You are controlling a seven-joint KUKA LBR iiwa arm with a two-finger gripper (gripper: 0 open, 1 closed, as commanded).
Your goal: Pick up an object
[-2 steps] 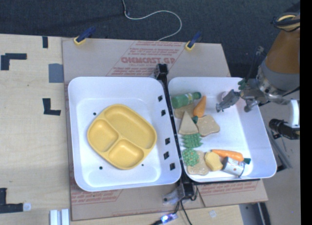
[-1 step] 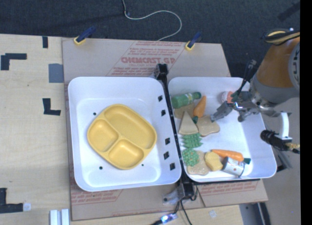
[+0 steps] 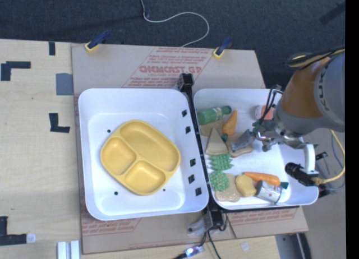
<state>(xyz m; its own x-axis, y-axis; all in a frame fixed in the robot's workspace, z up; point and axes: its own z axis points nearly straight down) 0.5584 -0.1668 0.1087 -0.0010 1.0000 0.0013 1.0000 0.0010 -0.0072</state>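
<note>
My gripper (image 3: 247, 140) hangs low in the middle of the right bin (image 3: 291, 160), reaching in from the right on the grey arm with the orange band. It sits just above a flat tan bread slice (image 3: 242, 152). Close on its left are an orange carrot piece (image 3: 229, 122), a green bottle (image 3: 213, 114) and a tan wedge (image 3: 215, 141). Nothing is visibly held.
Near the right bin's front lie two green leafy pieces (image 3: 220, 163), a yellow lump (image 3: 245, 185), a long carrot (image 3: 262, 177), a silver can (image 3: 268, 193) and a cracker (image 3: 226, 195). A yellow divided plate (image 3: 140, 156) lies in the left bin (image 3: 92, 112).
</note>
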